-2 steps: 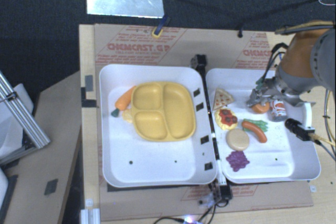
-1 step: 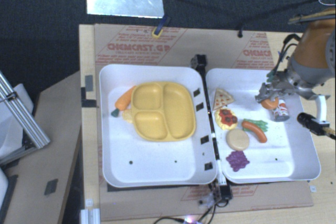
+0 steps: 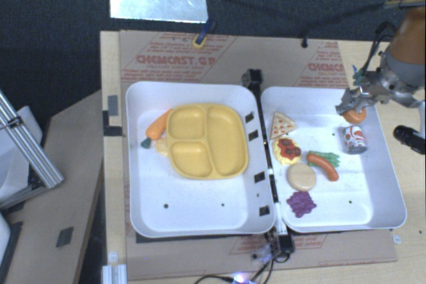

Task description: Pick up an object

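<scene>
- Two white bins sit side by side on the surface [image 3: 113, 163]: the left bin [image 3: 143, 203] and the right bin [image 3: 383, 199].
- One grey arm [image 3: 407, 60] reaches in from the right, with its claw [image 3: 351, 105] low over the far right corner of the right bin.
- Whether the claw is released or clenched cannot be told from this angle.
- Just beside the claw tip, on its near side, lies a small orange piece [image 3: 355, 116]; contact between them cannot be judged, and nothing is seen between the fingers.
- A little nearer the camera than the claw lies a small can [image 3: 354, 138] on its side, with a red and white label.
- Left of the claw, toward the bins' shared edge, lies a pizza slice [image 3: 282, 124], and below it a round red and yellow food piece [image 3: 287, 150].
- Nearer the camera and left of the claw lie a hot dog [image 3: 323, 165] with a green leaf, a tan bun [image 3: 301, 177] and purple grapes [image 3: 301, 203].
- Well apart from the claw, in the left bin, sits a yellow divided plate [image 3: 203, 141] with three compartments.
- A carrot [image 3: 158, 125] lies touching the plate's far left edge.
</scene>
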Controlling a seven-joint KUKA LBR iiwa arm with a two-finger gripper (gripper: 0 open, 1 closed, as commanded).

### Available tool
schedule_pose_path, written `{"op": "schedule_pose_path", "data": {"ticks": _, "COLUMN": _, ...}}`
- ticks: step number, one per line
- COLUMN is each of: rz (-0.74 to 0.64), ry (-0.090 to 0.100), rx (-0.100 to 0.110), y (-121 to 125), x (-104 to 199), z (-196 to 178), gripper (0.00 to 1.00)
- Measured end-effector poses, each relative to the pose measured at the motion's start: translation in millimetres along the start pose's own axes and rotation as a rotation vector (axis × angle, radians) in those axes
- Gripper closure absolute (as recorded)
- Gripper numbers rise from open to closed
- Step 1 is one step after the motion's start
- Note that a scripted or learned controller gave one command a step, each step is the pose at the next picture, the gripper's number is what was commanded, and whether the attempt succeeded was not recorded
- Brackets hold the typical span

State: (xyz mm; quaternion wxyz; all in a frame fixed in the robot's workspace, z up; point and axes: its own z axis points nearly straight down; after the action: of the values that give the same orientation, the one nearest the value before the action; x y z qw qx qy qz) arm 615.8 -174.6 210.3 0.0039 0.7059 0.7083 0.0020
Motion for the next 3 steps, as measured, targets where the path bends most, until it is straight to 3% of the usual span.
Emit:
{"op": "schedule_pose_path", "data": {"ticks": 1, "rz": 0.000, "ry": 0.002, "rx": 0.004, "y": 1.1, "x": -0.3, "z": -15.2, "gripper": 1.00}}
{"op": "schedule_pose_path", "data": {"ticks": 3, "rz": -0.007, "ry": 0.005, "rx": 0.008, "y": -9.0, "x": 115.2, "z": -18.5, "gripper": 1.00}}
